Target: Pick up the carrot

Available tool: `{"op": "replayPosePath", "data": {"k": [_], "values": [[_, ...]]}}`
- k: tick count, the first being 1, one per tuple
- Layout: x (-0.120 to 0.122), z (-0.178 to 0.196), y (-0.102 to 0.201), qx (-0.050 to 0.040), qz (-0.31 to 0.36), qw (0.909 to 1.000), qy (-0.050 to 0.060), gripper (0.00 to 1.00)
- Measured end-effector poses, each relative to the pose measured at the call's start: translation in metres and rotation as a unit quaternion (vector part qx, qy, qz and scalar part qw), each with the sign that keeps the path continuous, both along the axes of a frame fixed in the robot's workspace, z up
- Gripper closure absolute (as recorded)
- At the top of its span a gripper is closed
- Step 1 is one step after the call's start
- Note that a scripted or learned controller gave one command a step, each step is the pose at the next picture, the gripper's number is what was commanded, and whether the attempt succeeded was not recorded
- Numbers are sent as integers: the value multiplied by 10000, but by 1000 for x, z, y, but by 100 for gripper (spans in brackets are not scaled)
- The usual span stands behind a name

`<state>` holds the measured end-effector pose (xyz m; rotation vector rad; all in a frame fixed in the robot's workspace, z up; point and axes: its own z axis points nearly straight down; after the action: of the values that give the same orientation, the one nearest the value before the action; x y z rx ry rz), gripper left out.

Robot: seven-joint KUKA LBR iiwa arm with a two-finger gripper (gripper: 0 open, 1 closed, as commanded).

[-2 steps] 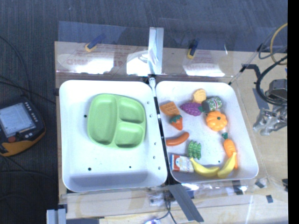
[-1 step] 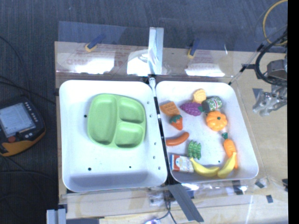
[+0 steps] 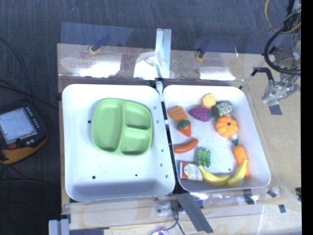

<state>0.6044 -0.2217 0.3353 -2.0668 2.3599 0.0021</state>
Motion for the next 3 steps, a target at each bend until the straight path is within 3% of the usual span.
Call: {"op": "replayPosePath", "data": {"k": [1,2,3], "values": [[-73,-35,-1,-3,612,9981,21,100],[-1,-17,1,0,1505,9886,-4,100],[-82,-131,12,34,1753,9845,60,100]]}}
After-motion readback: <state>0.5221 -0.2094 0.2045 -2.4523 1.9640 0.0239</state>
